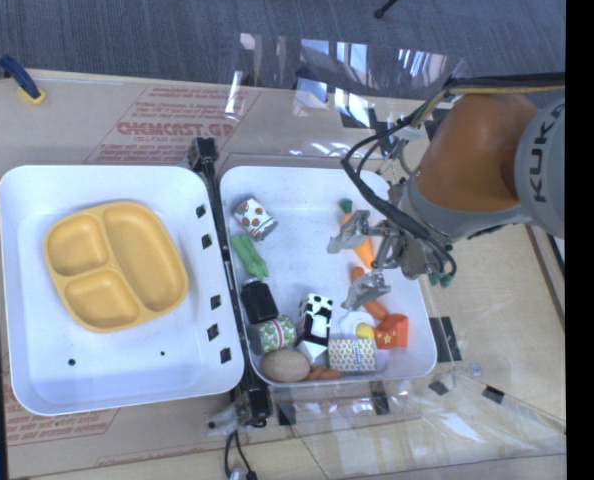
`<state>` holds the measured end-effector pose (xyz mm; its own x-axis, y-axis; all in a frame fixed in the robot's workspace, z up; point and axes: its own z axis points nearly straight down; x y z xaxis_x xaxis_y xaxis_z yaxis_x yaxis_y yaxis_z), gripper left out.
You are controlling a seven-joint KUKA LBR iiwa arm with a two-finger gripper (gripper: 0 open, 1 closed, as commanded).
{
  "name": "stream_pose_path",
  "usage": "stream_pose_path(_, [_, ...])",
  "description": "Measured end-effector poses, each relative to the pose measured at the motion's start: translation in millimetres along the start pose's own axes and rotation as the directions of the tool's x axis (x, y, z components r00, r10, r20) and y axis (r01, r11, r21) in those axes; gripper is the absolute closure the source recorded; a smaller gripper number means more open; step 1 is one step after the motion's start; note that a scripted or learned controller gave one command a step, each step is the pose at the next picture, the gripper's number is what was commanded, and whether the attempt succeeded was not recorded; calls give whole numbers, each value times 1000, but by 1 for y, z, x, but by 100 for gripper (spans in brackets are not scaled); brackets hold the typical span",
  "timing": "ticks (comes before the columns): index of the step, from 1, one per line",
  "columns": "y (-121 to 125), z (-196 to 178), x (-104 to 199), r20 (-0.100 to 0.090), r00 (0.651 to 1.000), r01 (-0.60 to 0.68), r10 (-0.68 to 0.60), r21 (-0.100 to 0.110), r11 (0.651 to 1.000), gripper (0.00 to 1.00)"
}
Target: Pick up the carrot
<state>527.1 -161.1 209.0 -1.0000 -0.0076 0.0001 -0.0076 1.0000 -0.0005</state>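
Observation:
The carrot (362, 252) lies in the right bin (297, 243) near its right wall. It is orange, with a small green top (346, 208) pointing to the far side. My gripper (355, 265) hangs over it with the fingers spread wide, one fingertip (343, 238) to the carrot's left and the other (365, 291) just past its near end. The gripper is open and the carrot rests on the bin floor, partly hidden by the wrist.
The same bin holds a spotted can (254, 218), a green pod (249, 256), a black block (259, 300), a checkered piece (317, 318), a red toy (392, 331), a patterned box (351, 353) and a tan egg shape (285, 365). A yellow divided plate (112, 263) sits in the left bin (37, 368).

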Motion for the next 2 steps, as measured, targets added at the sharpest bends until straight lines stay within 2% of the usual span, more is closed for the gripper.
stream_pose_path(1, [-36,117,-61,3,995,-99,99,0,995,0])
stream_pose_path(2, [-33,105,-63,7,996,-90,90,1,996,100])
